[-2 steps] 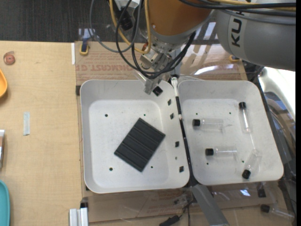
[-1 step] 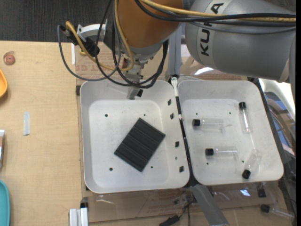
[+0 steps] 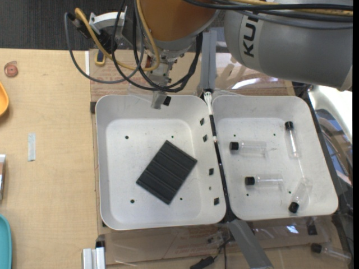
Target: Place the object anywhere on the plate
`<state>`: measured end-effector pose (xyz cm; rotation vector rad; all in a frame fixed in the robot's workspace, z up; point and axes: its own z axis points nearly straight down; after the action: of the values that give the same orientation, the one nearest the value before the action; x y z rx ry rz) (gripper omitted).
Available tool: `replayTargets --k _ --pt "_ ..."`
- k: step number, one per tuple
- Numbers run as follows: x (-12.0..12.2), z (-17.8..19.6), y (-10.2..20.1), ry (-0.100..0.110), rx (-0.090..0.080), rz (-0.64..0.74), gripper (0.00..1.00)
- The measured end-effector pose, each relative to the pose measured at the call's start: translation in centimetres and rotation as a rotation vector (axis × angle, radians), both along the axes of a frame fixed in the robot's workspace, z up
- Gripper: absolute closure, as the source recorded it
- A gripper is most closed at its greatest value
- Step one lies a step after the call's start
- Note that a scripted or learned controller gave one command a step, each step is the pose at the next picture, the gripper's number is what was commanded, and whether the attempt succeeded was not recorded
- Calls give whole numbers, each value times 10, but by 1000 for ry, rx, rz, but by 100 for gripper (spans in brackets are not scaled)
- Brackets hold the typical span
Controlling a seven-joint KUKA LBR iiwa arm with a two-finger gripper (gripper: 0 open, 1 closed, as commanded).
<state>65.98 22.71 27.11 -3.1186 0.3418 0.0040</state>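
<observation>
The arm (image 3: 280, 32) reaches in from the right, its orange band (image 3: 174, 10) above the far edge of the left bin (image 3: 106, 150). The pincer (image 3: 161, 100) hangs at that bin's far rim; how far open it is cannot be told, and nothing is seen in it.

Two white bins sit side by side on the tabletop (image 3: 45, 122). The left bin holds a dark ribbed plate (image 3: 166, 171), lying flat and turned at an angle near the bin's middle. The right bin (image 3: 320, 150) holds four clear tubes with black caps: one (image 3: 247, 147) and another (image 3: 262, 181) toward its left, one (image 3: 291, 139) upright in the view at its right, and one (image 3: 299, 196) near its front right corner.

Step in hand, as judged: no tube is yet on the plate, so the pick is still to be made. The next move calls for crossing to the right bin and closing on one tube across its narrow width; the tubes look round and may roll.
</observation>
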Motion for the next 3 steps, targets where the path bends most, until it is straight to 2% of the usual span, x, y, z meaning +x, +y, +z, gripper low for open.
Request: replayTargets --k 2,3 --pt "-10 23 0 0 0 7 100" --pt "0 -3 0 3 -1 -169 100"
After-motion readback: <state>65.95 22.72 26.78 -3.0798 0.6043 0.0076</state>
